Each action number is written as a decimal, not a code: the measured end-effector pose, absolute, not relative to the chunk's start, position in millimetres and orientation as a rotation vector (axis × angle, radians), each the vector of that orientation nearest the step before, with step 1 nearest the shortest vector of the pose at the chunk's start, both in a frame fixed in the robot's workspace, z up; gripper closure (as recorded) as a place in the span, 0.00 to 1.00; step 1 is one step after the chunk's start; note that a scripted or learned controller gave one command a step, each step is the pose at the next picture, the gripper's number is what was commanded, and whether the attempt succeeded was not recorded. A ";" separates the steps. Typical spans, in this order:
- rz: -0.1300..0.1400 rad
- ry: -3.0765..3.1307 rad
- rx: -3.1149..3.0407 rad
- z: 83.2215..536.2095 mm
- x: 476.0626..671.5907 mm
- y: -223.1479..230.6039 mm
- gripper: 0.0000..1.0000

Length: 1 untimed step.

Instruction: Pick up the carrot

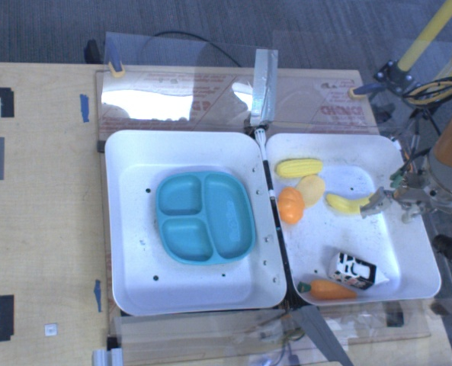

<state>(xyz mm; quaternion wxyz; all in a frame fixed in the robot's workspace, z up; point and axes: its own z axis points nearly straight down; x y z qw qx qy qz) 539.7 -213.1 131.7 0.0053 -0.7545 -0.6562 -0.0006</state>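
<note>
carrot point(331, 289): lying flat at near edge of right bin point(416, 273), green tip pointing left, touching the black-and-white block point(354, 271) just behind it
gripper point(386, 201): over right side of right bin, near banana's right end, well apart from carrot; fingers too blurred to tell whether spread or closed; nothing seen between them
banana point(343, 203): mid right bin
corn point(299, 167): far part of right bin
orange point(290, 205): by the divider, touching pale yellow fruit point(312, 189)
left bin point(126, 227): blue divided plate point(206, 216) at centre
</note>
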 end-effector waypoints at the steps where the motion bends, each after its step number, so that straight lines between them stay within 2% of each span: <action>1: 0.000 -2.000 -2.420 153.3 486.1 -209.2 0.00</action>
